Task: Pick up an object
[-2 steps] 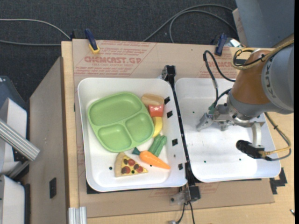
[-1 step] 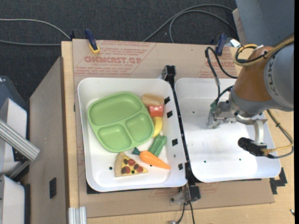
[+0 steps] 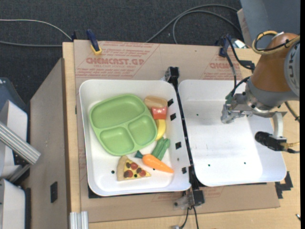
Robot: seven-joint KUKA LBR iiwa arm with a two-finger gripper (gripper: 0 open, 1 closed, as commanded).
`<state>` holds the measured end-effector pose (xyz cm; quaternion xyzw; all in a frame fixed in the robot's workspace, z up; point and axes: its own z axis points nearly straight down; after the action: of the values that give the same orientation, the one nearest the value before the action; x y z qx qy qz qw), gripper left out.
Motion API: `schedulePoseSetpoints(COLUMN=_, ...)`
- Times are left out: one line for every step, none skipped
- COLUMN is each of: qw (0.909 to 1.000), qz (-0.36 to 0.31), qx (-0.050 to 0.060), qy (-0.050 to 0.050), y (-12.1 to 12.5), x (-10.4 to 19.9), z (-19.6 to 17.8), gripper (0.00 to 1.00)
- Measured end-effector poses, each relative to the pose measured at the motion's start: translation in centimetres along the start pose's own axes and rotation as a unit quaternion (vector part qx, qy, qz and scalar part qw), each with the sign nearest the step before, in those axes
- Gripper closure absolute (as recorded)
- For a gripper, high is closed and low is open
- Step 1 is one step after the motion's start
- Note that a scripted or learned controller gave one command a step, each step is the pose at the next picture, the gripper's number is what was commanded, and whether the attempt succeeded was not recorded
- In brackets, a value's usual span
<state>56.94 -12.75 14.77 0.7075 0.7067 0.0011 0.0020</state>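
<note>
Left bin (image 3: 88, 128) holds all the toys: green divided plate (image 3: 123, 123) fills its left and centre, tilted slightly. Along the plate's right edge, toward the bin's right wall, run a bread roll (image 3: 155, 101) near the top right corner, a red block (image 3: 159, 112) just below it, a yellow banana piece (image 3: 161, 128), then a green bean pod (image 3: 160, 148). Near the bottom edge sit a pizza slice (image 3: 130, 169) and, right of it, an orange carrot (image 3: 156, 163) touching the pod. Right bin (image 3: 248, 171) sits beside it, black divider clips between. Gripper (image 3: 230, 114) hangs over the right bin's upper middle, arm coming from the right; whether it is clenched or released, cannot tell.
</note>
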Motion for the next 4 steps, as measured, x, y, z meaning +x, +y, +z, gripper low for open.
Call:
schedulePoseSetpoints(qw=1.0, qz=0.0, qx=-0.001, qy=0.0, y=-0.5, x=-0.7, z=-5.9, gripper=1.0)
schedulePoseSetpoints(qw=1.0, qz=-0.001, qx=-0.001, qy=0.0, y=-0.4, x=-0.7, z=-11.3, gripper=1.0)
schedulePoseSetpoints(qw=1.0, qz=-0.004, qx=0.003, qy=0.002, y=0.0, x=5.1, z=-11.2, gripper=1.0)
schedulePoseSetpoints(qw=1.0, qz=-0.003, qx=0.003, qy=0.002, y=-0.5, x=10.3, z=-11.7, gripper=1.0)
